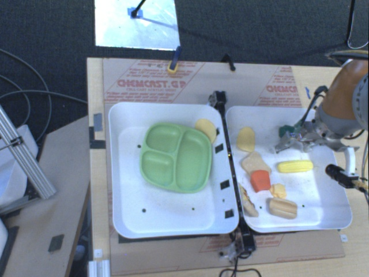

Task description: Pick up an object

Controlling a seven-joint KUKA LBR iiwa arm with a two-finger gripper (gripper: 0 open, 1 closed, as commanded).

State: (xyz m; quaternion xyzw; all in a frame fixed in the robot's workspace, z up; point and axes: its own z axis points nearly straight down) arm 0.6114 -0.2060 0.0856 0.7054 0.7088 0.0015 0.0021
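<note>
While the tool (pixel 291 138), its grip state impossible to tell, hovers in the right bin (pixel 328 215) just above the corn cob (pixel 295 167), a slightly off descent could roll the cob away toward nearby toys.

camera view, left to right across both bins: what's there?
Green tray → yellow piece by its corner → pale yellow piece → orange block → corn → gripper
</note>
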